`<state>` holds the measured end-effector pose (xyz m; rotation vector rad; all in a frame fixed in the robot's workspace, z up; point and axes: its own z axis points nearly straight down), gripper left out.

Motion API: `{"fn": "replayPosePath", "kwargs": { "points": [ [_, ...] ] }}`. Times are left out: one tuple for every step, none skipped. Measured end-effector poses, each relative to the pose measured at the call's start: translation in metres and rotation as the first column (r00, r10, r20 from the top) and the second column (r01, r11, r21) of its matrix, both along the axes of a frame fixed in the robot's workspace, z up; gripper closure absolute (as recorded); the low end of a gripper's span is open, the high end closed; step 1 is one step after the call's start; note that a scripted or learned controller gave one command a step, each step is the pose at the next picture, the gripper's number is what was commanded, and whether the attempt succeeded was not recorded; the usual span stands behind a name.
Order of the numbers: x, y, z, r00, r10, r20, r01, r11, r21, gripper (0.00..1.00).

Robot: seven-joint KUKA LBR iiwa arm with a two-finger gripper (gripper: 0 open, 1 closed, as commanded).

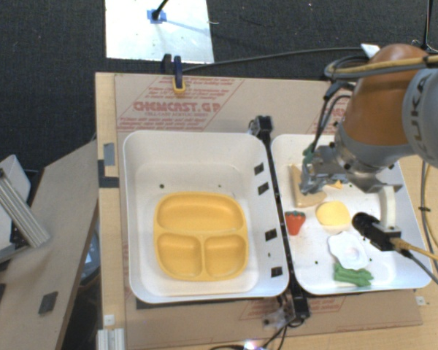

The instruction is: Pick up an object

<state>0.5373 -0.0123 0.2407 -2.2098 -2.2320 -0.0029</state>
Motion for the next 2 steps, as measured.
{"fn": "replayPosePath", "kwargs": {
  "points": [
    [-0.005, 0.051, -0.014, 1.000, 0.000, -0.001, 0.000, 1.000, 0.000, 1.00],
    [-0.002, 0.104, -0.008, 1.000, 0.000, 0.001, 0.000, 1.000, 0.001, 1.00]
  ]
}}
